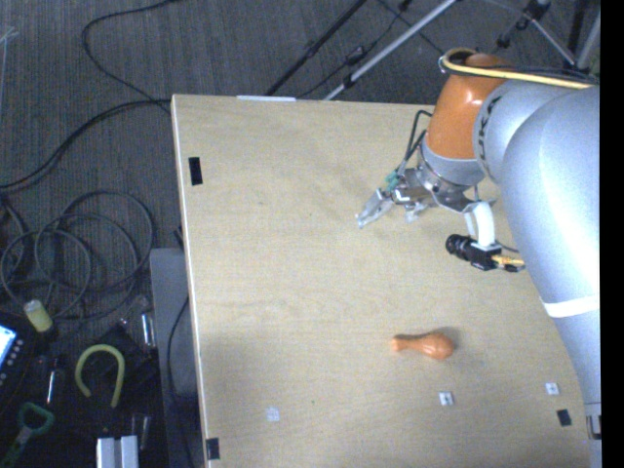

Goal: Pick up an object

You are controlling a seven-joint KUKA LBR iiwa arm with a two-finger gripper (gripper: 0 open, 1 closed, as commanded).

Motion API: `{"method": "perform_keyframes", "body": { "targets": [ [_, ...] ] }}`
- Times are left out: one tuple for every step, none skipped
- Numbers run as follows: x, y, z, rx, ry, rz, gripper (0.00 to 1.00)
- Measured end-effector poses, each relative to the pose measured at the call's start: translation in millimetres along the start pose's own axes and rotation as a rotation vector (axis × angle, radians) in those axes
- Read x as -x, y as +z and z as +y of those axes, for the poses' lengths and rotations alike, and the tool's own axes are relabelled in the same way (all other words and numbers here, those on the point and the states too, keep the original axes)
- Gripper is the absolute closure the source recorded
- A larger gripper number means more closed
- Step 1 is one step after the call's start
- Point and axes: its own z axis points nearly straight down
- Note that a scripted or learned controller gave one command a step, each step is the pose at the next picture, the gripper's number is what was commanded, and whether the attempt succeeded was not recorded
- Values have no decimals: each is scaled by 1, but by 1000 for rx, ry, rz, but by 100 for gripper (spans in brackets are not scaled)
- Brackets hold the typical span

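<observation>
An orange gourd-shaped object (426, 344) lies on its side on the tan bench top (283, 291), toward the front right. My gripper (387, 214) hangs over the bench's middle right, well behind the orange object and apart from it. Its two silver fingers are spread open with nothing between them. The orange band (463, 115) and the grey arm (551, 193) rise behind it on the right.
A black fitting with a cable (475, 252) sticks out from the arm beside the gripper. Small markers (446, 398) and a black tape strip (196, 171) dot the bench. Cables (78, 242) and tools lie on the floor left of the bench edge. Tripod legs (419, 22) stand behind.
</observation>
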Motion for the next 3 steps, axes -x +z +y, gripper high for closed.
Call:
{"method": "perform_keyframes", "body": {
  "targets": [
    [0,0,0,0,0,-1,0],
    [-4,0,1,1,-366,0,0],
    [-5,-10,1,2,-366,0,100]
  ]
}}
